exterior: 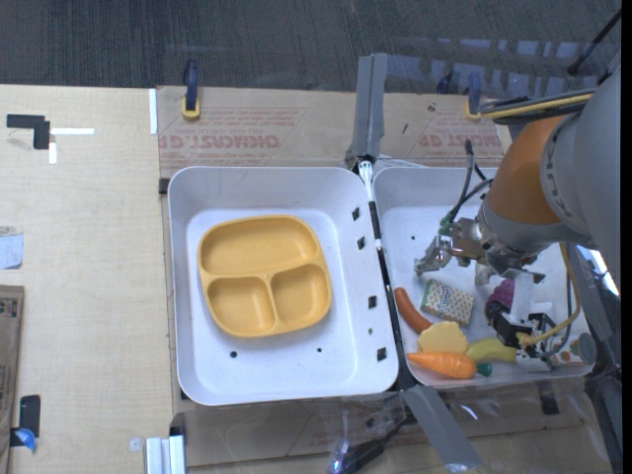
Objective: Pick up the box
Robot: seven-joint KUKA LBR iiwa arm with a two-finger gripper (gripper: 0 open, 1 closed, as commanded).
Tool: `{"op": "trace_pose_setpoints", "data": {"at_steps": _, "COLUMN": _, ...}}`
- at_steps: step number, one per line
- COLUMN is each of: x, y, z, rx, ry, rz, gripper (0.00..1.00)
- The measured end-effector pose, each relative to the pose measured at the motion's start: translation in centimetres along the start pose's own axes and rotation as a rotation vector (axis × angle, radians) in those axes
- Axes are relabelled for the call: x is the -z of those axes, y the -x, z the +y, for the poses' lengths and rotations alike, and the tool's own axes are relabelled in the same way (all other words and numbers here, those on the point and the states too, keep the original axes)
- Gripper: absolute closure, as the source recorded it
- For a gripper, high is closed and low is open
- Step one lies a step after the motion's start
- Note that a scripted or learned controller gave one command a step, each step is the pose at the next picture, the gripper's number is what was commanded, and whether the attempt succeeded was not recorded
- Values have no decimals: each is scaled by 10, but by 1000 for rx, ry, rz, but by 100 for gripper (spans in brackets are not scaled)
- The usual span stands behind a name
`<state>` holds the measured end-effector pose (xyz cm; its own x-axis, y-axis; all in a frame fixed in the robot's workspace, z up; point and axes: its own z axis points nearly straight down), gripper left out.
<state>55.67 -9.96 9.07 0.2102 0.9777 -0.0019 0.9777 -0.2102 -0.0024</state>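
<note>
The box (447, 300) is small and flat with a speckled tan and green face, and it lies in the right bin (415, 197) near the middle. My gripper (444, 259) hangs just above and behind the box in the camera view, a little apart from it, with nothing seen in its grasp. The grey arm with its orange band (523, 181) reaches in from the right and hides the bin's right side.
Around the box lie a red sausage (411, 309), a yellow piece (442, 338), a carrot (442, 364), a yellow-green banana (492, 350) and a purple item (504, 292). The left bin (188, 265) holds a yellow divided plate (264, 275).
</note>
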Motion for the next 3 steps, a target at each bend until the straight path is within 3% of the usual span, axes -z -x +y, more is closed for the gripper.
{"op": "trace_pose_setpoints", "data": {"at_steps": 1, "x": 0, "y": 6, "z": -31, "rx": 42, "ry": -2, "rz": 1, "gripper": 0}}
{"op": "trace_pose_setpoints", "data": {"at_steps": 2, "x": 8, "y": 7, "z": -31, "rx": 41, "ry": -4, "rz": 1, "gripper": 100}}
{"op": "trace_pose_setpoints", "data": {"at_steps": 3, "x": 101, "y": -72, "z": 18, "rx": 18, "ry": 0, "rz": -1, "gripper": 100}}
